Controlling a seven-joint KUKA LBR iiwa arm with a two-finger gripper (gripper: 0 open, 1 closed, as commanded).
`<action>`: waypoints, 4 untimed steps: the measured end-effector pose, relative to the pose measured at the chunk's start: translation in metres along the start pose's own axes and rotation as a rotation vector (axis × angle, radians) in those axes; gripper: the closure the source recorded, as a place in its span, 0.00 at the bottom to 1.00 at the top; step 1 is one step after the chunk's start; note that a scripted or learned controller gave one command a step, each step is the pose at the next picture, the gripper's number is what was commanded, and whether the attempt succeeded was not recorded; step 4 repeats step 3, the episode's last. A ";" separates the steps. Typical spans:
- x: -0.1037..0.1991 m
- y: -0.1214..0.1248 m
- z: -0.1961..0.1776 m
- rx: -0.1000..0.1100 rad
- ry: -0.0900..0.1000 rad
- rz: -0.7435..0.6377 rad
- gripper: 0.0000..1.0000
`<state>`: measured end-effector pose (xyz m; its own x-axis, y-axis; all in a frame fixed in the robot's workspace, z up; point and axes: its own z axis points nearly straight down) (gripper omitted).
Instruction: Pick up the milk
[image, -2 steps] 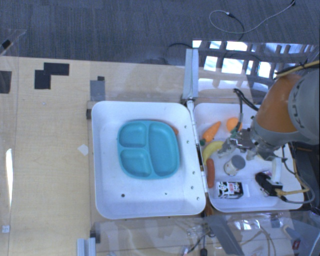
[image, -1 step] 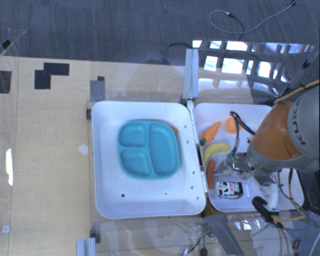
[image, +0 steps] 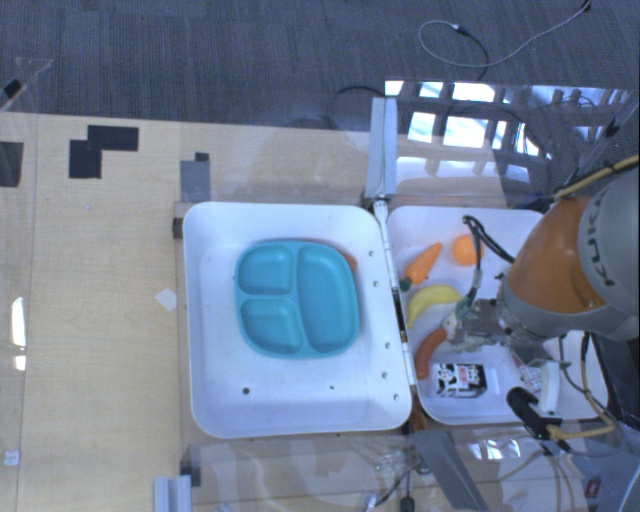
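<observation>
The milk (image: 462, 379) is a small white carton with black cow patches. It lies flat near the front edge of the right bin (image: 440, 408). My gripper (image: 472, 325) hangs over the middle of that bin, just behind the milk and beside the right end of a banana. The arm's grey and orange wrist (image: 560, 280) covers the bin's right half. Nothing is visibly lifted off the bin floor.
The right bin also holds a carrot (image: 422, 262), an orange (image: 464, 249), a yellow banana (image: 432, 299) and a reddish sausage (image: 430, 350) left of the milk. A blue sectioned plate (image: 298, 298) fills the left bin (image: 220, 400). A black cable loops near the gripper.
</observation>
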<state>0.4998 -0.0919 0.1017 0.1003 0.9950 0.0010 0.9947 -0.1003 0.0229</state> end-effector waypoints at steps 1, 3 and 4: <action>0.000 0.000 0.000 0.000 0.000 0.000 0.00; -0.006 -0.004 0.000 -0.002 0.001 -0.010 1.00; -0.006 -0.004 0.000 -0.002 0.001 -0.010 1.00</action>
